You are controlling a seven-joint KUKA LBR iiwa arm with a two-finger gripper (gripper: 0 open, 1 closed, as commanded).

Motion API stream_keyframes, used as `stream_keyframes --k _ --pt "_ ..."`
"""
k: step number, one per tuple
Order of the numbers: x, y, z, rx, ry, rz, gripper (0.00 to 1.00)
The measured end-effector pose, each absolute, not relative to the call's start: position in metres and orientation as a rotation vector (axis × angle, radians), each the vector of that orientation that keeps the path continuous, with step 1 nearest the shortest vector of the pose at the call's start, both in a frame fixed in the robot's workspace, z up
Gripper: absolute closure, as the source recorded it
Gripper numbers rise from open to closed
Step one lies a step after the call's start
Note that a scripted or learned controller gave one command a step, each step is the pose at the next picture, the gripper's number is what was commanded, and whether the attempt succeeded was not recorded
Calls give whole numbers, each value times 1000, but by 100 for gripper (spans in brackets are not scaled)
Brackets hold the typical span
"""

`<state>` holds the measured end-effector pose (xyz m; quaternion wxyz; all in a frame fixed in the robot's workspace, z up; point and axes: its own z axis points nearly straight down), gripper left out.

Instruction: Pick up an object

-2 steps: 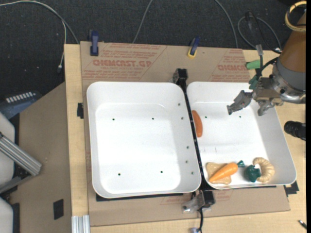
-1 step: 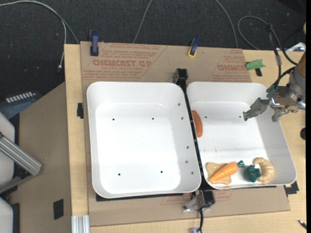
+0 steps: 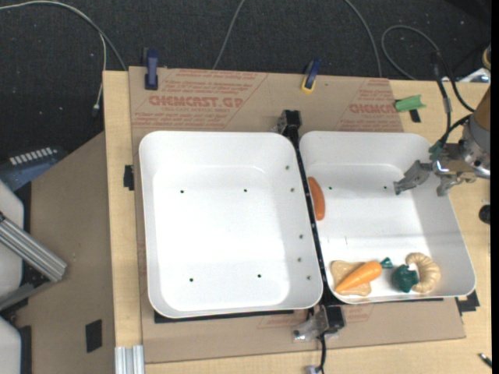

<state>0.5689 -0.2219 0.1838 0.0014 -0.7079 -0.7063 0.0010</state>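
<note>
Two shallow white bins are shown side by side on the bench: the left bin [image 3: 226, 224] and the right bin [image 3: 390, 216]. The arm [image 3: 479, 142] enters at three o'clock, with the gripper [image 3: 425, 179] poised over the right bin's upper right part; whether its fingers are apart or together cannot be told. Candidate objects are clustered at that bin's six o'clock edge: a beige curved piece [image 3: 425, 271], a carrot [image 3: 360, 275] resting on a tan piece [image 3: 343, 275], and a green item [image 3: 404, 277]. An orange sausage-shaped object [image 3: 317, 197] lies isolated at nine o'clock and is judged the cleaner target, provided the wall is cleared.
</note>
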Motion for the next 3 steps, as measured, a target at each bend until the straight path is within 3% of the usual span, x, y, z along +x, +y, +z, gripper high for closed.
stream_keyframes --k 2,3 --pt "570 -223 82 -2219 -2219 3 0" --pt "595 -115 85 -2212 -2230 -4 0"
